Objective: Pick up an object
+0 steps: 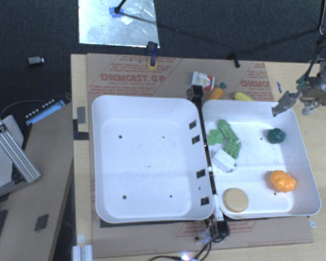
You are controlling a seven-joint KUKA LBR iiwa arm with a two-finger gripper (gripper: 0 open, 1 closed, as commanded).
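Observation:
The right bin (pixel 304 162) holds a dark green round object (pixel 276 136), an orange pepper-like object (pixel 282 181), a tan round disc (pixel 236 199), a white block (pixel 224 160) and a cluster of light green pieces (pixel 226 136). My gripper (pixel 294 105) hangs at the bin's far right edge, above and right of the dark green object. Its two fingers stand spread apart, with nothing between them.
The left bin (pixel 106 113) sits beside the right one. Behind the bins, on the cardboard, lie a small orange item (pixel 217 92), a yellow item (pixel 242 97) and a white-and-red packet (pixel 201 80). A clamp (pixel 151 55) stands at the bench's far edge.

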